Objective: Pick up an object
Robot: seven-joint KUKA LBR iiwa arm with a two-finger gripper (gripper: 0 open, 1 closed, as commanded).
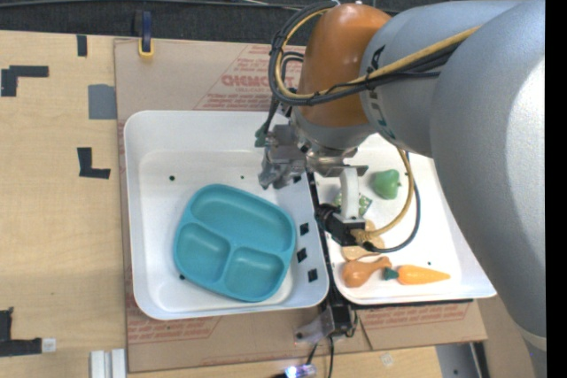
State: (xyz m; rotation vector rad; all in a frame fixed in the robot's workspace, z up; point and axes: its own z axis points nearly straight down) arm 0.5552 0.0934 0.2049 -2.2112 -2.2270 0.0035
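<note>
A teal divided plate (234, 242) lies in the white left bin (146, 190). In the white right bin (461, 266), toward its near edge, sit an orange carrot (421, 275), a tan-orange gourd-shaped piece (361, 270) and a green item (385, 183). The grey arm (478, 93) carries an orange band (341, 57).

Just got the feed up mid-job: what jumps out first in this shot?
The big grey arm with its orange band fills the right side, reaching down over the seam between the two bins. In the left bin lies a teal divided tray. The right bin holds small toy foods: a green piece, a carrot and a tan pear shape.
</note>
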